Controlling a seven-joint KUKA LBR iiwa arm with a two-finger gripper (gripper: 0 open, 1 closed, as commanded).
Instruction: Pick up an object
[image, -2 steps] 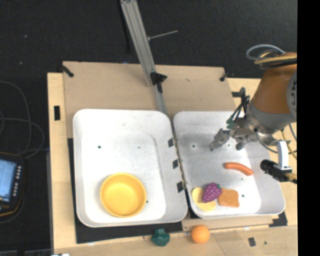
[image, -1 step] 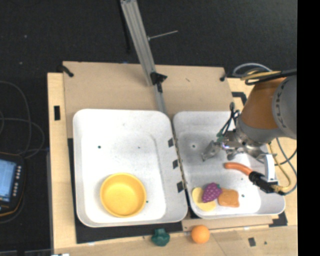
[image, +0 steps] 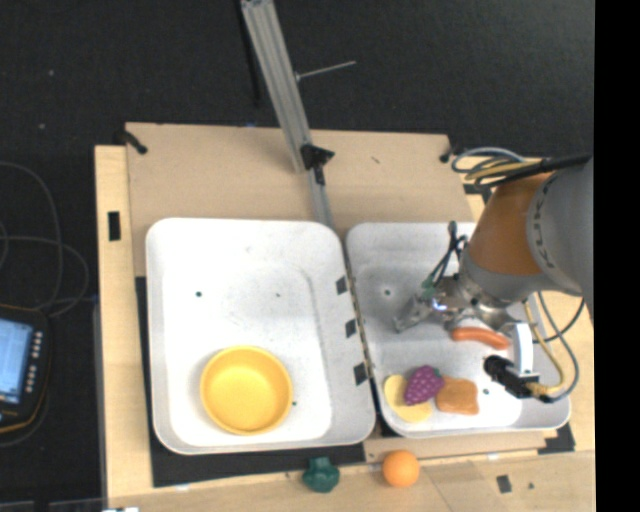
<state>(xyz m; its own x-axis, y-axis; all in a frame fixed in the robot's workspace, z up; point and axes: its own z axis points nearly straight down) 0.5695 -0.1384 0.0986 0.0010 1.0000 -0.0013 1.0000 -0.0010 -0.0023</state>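
My gripper (image: 412, 314) hangs low over the middle of the right bin (image: 390, 255), pointing left, with bare bin floor beneath it. An orange carrot-shaped piece (image: 480, 336) lies just to its right, partly under the wrist. At the bin's front lie a purple bunch of grapes (image: 423, 383) resting on a yellow piece (image: 402, 396), and beside them an orange chunk (image: 458, 397). All three are a short way in front of the gripper and apart from it.
A yellow bowl (image: 246, 389) sits in the front of the left bin (image: 240, 260). An orange ball (image: 400, 468) and a small green object (image: 320, 475) lie on the bench in front of the bins. A slanted metal pole (image: 290, 100) rises behind them.
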